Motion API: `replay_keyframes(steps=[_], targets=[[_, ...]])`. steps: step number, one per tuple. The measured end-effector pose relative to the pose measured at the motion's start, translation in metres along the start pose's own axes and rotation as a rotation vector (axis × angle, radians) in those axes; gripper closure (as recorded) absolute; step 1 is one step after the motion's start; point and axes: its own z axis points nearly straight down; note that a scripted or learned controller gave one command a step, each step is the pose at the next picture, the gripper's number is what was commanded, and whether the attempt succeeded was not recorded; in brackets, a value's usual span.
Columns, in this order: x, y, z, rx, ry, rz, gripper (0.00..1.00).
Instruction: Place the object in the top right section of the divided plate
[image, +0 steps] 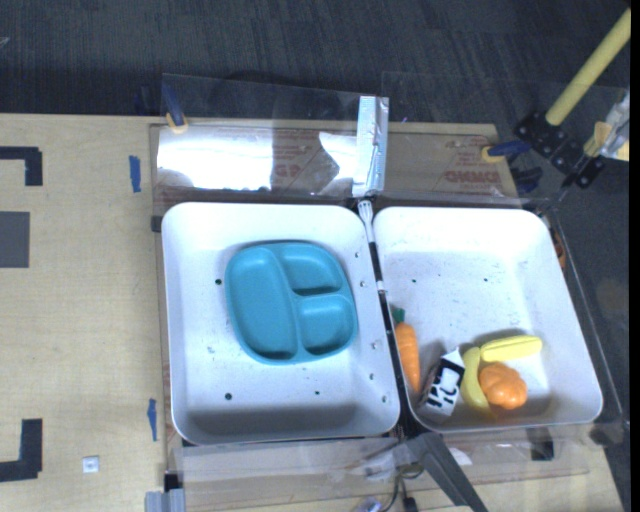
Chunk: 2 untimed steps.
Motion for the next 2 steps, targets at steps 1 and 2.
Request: replay_keyframes(steps=[1, 2], targets=[[-0.0006, 0.0014, -0.0008, 0.000, -0.002, -0.081, 1.00], [-0.0032, 0.0032, -0.0010, 0.000, -0.003, -0.170, 1.00]])
